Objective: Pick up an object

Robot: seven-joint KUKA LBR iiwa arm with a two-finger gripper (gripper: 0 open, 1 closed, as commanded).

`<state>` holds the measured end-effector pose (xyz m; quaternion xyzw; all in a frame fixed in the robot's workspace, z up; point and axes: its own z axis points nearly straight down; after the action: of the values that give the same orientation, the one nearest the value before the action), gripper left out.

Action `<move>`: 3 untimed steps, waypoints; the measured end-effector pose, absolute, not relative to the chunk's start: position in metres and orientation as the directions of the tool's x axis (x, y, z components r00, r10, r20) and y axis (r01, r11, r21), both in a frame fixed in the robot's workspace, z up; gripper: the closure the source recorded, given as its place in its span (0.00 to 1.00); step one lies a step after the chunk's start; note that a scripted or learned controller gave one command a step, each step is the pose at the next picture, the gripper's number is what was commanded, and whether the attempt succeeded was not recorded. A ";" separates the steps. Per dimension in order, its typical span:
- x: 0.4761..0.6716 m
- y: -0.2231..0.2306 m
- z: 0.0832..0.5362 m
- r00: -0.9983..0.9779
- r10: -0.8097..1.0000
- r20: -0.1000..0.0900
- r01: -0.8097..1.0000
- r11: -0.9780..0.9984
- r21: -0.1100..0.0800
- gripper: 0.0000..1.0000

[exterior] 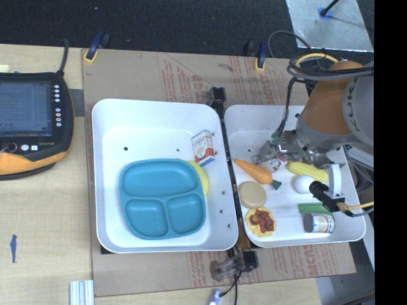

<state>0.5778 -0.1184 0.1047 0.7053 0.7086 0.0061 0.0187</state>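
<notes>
My gripper [275, 150] is low in the right bin [356, 234], near its back-left part, below the grey and orange wrist [327, 107]. An orange carrot [253, 170] lies just left and in front of it. A yellow corn cob [308, 171] and a white egg [301, 184] lie to its front right. A small red-and-white item [277, 164] sits right under the gripper, partly hidden. Nearer the front lie a tan round bun [252, 194], a pizza slice [261, 222], a green block [311, 207] and a small can [319, 223].
The left bin [108, 234] holds a blue divided plate [164, 197], a small milk carton [203, 147] and a yellow item [202, 175] tucked behind the plate. A tablet pendant [32, 122] lies on the bench at far left. Cables hang beside the wrist.
</notes>
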 end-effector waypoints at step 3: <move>0.544 -0.099 0.091 -0.003 1.000 -0.001 1.000 0.003 -0.005 0.00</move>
<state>0.5440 -0.0990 0.0914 0.7060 0.7082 -0.0021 -0.0016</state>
